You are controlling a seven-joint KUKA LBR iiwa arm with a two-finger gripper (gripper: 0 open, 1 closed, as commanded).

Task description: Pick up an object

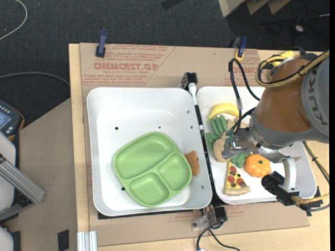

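My gripper [233, 149] hangs low in the right bin [209, 95], over a small pile of toy food. A yellow banana [223, 110] lies at the back of that pile, with a green leafy piece [216, 130] just in front of it. A round beige piece [219, 149] sits right beside the gripper's left side. An orange fruit [257, 166] rests to its right, and a pizza slice [236, 180] lies nearer the front wall. The arm's wrist hides the rest of the bin behind the gripper.
The left bin [99, 140] holds a green three-compartment plate [152, 167] and a small brown piece [193, 163] by the dividing wall. Black cables run across the right bin's back. Blue clamps [101, 43] hold the brown board.
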